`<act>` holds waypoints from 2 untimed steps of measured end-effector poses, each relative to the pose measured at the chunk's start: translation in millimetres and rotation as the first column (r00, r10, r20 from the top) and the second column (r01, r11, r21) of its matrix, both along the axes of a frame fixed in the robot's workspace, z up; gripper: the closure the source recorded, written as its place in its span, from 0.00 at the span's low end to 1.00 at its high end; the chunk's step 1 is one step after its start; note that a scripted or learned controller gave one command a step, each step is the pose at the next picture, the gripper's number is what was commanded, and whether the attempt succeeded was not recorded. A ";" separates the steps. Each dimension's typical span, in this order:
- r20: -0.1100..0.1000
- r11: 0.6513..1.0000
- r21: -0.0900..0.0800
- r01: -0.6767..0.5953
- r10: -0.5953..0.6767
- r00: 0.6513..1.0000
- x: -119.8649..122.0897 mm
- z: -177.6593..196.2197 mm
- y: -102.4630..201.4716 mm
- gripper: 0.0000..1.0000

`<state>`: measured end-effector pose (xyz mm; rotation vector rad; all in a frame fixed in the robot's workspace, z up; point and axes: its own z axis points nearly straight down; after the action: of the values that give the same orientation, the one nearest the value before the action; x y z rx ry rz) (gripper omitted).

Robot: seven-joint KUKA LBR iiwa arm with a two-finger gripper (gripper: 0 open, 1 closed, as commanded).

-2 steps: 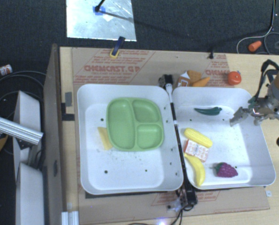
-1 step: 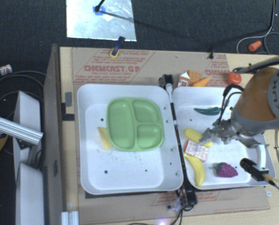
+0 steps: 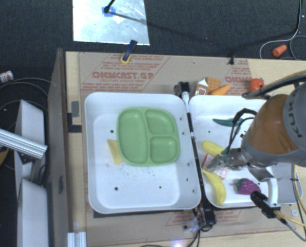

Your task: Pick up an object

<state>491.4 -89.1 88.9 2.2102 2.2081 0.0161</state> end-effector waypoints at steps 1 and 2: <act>-0.002 1.000 0.002 -0.008 0.008 1.000 115.5 1.7 -29.4 0.00; -0.014 1.000 0.004 -0.003 0.003 1.000 107.7 31.7 -32.8 0.00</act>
<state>599.1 -121.9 120.6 2.2155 2.2207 0.0047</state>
